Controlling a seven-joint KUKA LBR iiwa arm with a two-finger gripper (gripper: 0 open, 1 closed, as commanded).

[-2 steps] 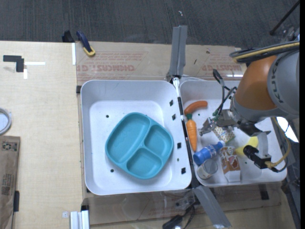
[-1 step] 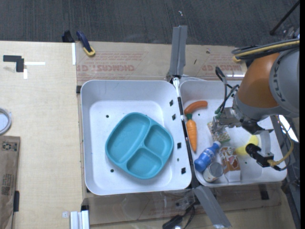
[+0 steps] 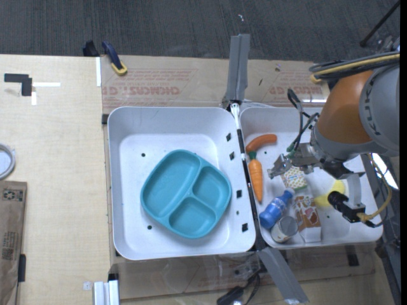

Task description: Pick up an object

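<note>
grey arm's gripper hangs low in the right bin; whether it is spread or pinching anything, i cannot tell. just beside it lies a patterned packet; left of it a carrot hugs the bin's left wall. bottle and can crowd the near edge.

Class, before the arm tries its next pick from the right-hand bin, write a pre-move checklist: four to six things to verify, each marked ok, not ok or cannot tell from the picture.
1. Gripper is over the right bin: ok.
2. Something is between its fingers: cannot tell.
3. Candidate objects are within that bin, namely the carrot, blue bottle and can: ok.
4. Targets are well separated: not ok; bottle and can touch.
5. Left bin holds the blue divided plate, away from the arm: ok.
</note>
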